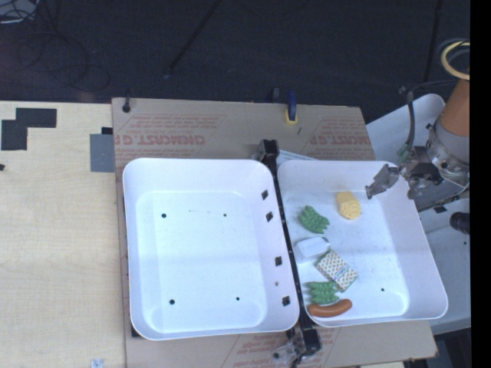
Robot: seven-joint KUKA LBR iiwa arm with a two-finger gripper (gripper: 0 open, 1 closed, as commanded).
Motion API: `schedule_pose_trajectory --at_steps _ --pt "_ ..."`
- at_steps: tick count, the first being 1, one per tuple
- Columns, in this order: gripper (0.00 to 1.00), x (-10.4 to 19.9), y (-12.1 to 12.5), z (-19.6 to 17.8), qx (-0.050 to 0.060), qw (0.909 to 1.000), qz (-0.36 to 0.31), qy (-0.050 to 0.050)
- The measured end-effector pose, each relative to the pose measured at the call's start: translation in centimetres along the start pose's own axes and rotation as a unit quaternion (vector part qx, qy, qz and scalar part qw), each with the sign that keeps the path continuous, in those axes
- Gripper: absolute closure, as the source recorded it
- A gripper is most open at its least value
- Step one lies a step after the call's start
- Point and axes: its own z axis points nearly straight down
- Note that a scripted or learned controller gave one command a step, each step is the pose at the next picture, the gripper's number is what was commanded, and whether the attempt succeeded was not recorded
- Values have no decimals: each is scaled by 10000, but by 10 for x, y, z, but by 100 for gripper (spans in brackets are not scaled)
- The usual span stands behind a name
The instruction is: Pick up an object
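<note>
Corn, greens, sausage in right bin.

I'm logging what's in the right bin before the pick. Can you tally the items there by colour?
Green: 2, a ridged green plastic toy and a green pea-pod toy
Yellow: 1, a yellow corn-cob toy
White: 1, a plain white block
Checked: 1, a white patterned packet
Orange-red: 1, a sausage toy
Total: 6
</note>
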Motion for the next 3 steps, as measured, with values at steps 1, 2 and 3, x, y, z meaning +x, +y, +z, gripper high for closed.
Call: schedule_pose_trajectory --at_steps 1,2,3 --pt "0 -16 35 -241 -89 10000 -17 -39" --pt "100 -13 35 -240 6 10000 -51 -11" --pt "100 85 12 -298 -35 10000 -47 5"
